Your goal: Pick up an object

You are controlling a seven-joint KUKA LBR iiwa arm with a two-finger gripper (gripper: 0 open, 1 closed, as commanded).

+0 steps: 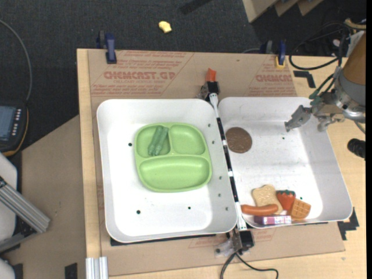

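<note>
Brown cookie (238, 139) lies flat in the right bin (325, 173), nearest item, off to the camera-left of the gripper (308, 116) and slightly nearer. Fingers spread, holding nothing, over the bin's far corner.

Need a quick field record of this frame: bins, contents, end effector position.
left bin: holds a green divided plate
plate contents: green bean pods in the upper left compartment
right bin: brown round patty near its upper left corner
right bin, lower edge: cluster of toast slice, sausage, red pepper, waffle piece
end effector: over the right bin's upper right area, apart from all the food
held object: none visible
</note>
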